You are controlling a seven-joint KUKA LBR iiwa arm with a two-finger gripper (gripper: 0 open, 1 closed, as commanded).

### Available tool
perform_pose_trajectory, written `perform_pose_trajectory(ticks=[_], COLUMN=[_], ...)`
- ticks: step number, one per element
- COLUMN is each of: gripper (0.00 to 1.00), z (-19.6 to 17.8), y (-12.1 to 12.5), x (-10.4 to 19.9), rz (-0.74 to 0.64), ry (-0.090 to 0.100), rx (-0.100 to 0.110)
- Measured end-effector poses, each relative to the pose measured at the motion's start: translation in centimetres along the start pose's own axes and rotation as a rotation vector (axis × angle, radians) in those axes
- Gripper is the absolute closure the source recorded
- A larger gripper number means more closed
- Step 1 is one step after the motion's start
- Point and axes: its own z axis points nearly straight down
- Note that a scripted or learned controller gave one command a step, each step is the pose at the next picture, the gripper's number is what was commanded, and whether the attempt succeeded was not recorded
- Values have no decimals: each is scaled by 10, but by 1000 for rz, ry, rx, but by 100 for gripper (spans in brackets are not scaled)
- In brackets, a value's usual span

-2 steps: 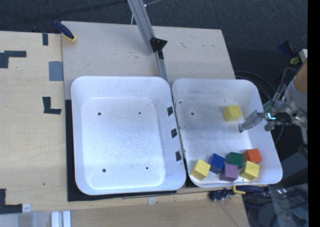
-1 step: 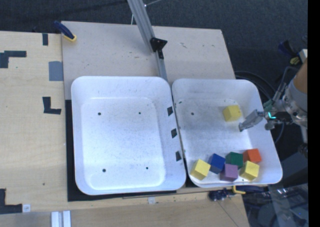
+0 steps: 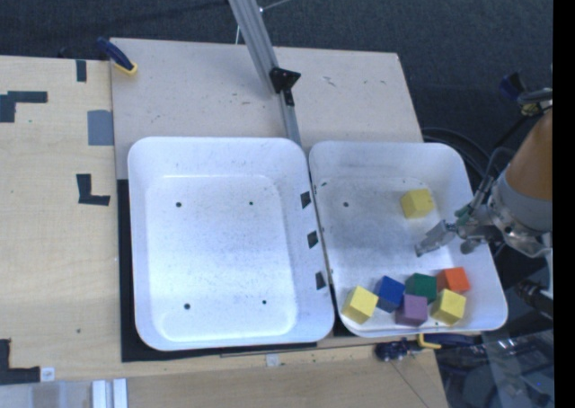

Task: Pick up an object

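worktop (image 3: 225, 83): wooden, carrying two white bins.
right bin (image 3: 359, 164): holds seven small cubes.
fingers (image 3: 433, 243): slightly spread, holding nothing, right of frame centre.
yellow cube (image 3: 417, 203): alone, just above-left of the fingers; nearest target.

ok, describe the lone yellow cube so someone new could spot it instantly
Start at the right bin of the two white ones. The yellow cube sits alone in its upper half, just up-left of the gripper. The other yellow cubes lie in the cluster along the near edge; this one touches nothing.
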Motion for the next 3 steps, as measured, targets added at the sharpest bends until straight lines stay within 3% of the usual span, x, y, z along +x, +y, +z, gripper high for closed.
perform_pose_trajectory(ticks=[1,2,3], gripper=[0,0,100], z=[62,78,67], y=[1,0,0], x=[8,9,9], rz=[-2,-1,-2], ry=[1,-1,0], rx=[1,-4,-4])
